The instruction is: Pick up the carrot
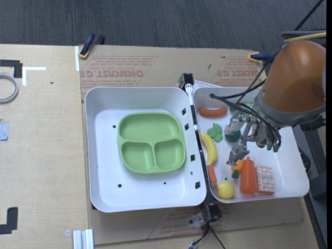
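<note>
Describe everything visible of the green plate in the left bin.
The green plate is a light green, rounded-square tray of what looks like matte plastic, moulded into three compartments: one wide at the far side, two smaller at the near side. It lies flat, slightly rotated, near the middle of the left bin, resting on its white floor. Nothing lies in it.

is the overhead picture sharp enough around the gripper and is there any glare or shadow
Camera view: light is even and soft; the orange wrist band carries a mild sheen; the green three-compartment plate is crisp; the two-finger gripper and small toys under it look slightly blurred and cluttered.
</note>
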Robot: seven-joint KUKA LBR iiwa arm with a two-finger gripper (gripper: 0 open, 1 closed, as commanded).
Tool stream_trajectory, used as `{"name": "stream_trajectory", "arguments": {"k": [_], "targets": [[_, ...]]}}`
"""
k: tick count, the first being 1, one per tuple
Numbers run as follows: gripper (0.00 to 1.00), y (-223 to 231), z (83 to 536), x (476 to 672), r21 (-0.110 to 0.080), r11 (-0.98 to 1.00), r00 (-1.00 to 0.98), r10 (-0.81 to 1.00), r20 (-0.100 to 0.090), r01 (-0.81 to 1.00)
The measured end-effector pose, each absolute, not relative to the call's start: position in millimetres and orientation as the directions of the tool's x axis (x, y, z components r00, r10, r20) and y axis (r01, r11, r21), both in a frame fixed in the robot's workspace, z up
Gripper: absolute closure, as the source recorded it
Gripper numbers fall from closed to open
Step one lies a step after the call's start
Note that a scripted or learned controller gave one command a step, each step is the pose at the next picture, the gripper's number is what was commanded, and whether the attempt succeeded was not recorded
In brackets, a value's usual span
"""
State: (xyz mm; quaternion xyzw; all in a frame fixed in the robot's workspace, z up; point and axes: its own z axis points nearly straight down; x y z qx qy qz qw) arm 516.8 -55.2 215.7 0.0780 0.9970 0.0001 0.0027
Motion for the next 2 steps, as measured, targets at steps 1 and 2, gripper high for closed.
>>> {"name": "stream_trajectory", "arguments": {"k": [1,2], "targets": [[0.00,-115.5,146.0,515.7,0.000,0.998,-0.998,0.067,-0.003,0.067],[0.00,-117.9,92.5,534.1,0.001,0.956,-0.956,0.295,-0.001,0.295]]}}
